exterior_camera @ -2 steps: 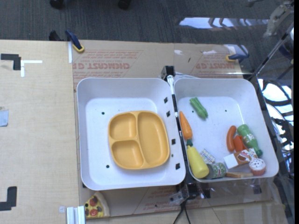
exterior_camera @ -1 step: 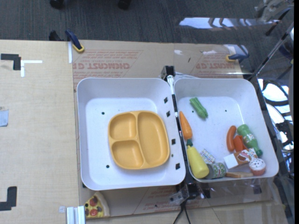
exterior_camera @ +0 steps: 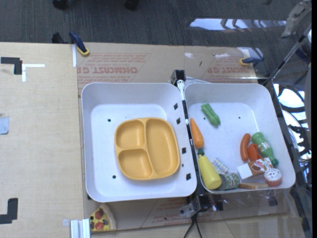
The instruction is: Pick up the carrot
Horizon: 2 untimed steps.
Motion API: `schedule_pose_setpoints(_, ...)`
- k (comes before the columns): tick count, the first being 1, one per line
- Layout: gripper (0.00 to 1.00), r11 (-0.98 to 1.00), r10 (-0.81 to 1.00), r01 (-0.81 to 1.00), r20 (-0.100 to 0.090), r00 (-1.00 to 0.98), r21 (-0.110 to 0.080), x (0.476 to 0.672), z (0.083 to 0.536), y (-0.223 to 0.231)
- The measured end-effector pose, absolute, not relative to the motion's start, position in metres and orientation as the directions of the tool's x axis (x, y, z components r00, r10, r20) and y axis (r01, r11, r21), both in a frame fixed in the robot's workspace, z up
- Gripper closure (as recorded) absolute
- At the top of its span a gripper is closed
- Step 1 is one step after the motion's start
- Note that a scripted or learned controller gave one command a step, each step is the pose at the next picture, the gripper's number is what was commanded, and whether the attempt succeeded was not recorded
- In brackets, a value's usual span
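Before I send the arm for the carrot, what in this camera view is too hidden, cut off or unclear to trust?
- Orange carrot: lies against the right white bin's left wall; its underside is hidden.
- Small items at that bin's lower right: crowded and overlapping, too small to identify.
- Pizza-slice toy: below the left white bin, partly covered by its rim.

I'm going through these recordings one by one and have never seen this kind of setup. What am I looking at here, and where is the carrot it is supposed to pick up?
This is one fixed camera above a bench, looking down at a slant on two shallow white bins side by side. A robot arm normally reaches in from the right. The left bin holds a yellow divided plate. The right bin holds toy food: the carrot, orange, lying against the bin's left wall; a green vegetable above it; a yellow bottle below it; and a cluster of small items toward the lower right corner. A toy pizza slice lies on the bench below the left bin. Nothing is being held.
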State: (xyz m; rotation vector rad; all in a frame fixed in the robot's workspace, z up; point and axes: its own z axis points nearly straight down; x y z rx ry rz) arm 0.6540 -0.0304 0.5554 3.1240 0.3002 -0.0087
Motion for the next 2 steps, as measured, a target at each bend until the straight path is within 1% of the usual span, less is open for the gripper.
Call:
schedule_pose_setpoints(1,1.00,-0.982,0.187,0.187,-0.005,0.982,0.003,0.6546,0.5643,-0.0313)
schedule_pose_setpoints(2,0.00,-0.982,0.188,0.188,-0.006,0.982,0.003,0.6547,0.5640,-0.0313)
